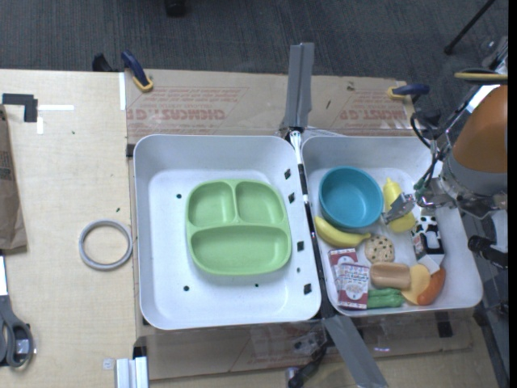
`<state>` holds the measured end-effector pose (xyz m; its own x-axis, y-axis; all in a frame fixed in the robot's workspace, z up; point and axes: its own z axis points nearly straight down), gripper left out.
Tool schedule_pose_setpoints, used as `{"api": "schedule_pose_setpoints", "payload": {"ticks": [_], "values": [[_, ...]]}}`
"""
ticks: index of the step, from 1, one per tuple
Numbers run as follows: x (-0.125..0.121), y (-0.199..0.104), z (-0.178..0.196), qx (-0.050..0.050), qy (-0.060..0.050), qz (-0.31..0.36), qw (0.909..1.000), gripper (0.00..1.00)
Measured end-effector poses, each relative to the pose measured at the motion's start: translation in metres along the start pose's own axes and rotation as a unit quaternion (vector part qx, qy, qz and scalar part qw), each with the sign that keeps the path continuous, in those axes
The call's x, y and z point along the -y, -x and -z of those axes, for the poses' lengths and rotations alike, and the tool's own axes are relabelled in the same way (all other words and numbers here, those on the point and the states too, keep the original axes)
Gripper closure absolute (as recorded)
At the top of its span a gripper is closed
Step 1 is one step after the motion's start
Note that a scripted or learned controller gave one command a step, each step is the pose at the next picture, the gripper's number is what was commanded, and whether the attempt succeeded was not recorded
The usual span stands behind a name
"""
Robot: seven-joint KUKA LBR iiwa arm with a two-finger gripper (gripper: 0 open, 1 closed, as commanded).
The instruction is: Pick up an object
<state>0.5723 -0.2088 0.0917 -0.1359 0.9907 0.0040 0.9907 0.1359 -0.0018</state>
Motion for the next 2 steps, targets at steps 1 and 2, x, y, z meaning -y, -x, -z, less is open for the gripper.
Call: {"api": "schedule_pose_setpoints", "payload": {"ticks": [1, 2], "values": [[-0.004, -0.007, 0.010, -0.004, 0.002, 0.003, 1.0000, 1.00], [-0.024, -0.030, 0.104, 0.002, 0.001, 0.078, 0.9969, 1.00]]}}
